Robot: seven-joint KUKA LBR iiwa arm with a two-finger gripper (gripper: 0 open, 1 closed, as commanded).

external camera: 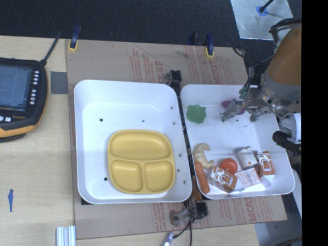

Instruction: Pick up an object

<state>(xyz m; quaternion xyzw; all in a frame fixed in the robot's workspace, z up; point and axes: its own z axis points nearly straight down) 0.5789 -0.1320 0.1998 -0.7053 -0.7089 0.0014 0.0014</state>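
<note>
My gripper (239, 116) hangs over the back part of the right bin (277, 191), open, with nothing between its spread fingers. A small purple object (226, 104) lies just behind its left finger. A green lumpy piece (196, 113) sits to the gripper's left. Near the bin's front lie a beige curved pastry (203, 155), an orange sausage (201, 177), a red tomato (229, 165), a small grey-white carton (246, 157) and several red-and-white packets (248, 178).
The left bin (87, 111) holds a yellow divided plate (141, 161). A handheld control pendant (18, 96) lies on the bench at far left. Clamps (209, 44) pin the cardboard at the back.
</note>
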